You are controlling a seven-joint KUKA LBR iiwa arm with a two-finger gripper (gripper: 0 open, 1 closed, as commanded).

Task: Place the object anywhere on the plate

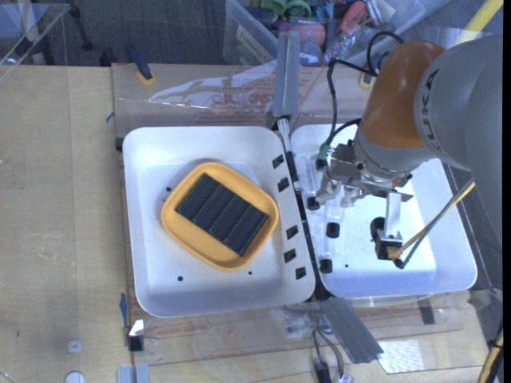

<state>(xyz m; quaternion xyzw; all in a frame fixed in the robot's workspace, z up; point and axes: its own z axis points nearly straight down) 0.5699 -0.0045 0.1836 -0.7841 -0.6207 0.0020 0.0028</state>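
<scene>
A yellow square plate (177,214) with rounded corners lies tilted in the left bin (152,150). A dark ribbed rectangular slab (223,209) rests flat on its middle. My gripper (334,198) hangs over the left part of the right bin (447,270), close to the divider between the bins and well to the right of the plate. I see nothing held under it. A small black piece (331,230) sits on the bin floor just below the gripper, and another (325,266) lies nearer the front.
Black clips (291,234) line the ridge between the bins. A clear tub of colourful toys (319,10) stands behind the bins, with a plastic sheet (215,94) in front of it. The grey and orange arm (415,102) covers the right bin's back half.
</scene>
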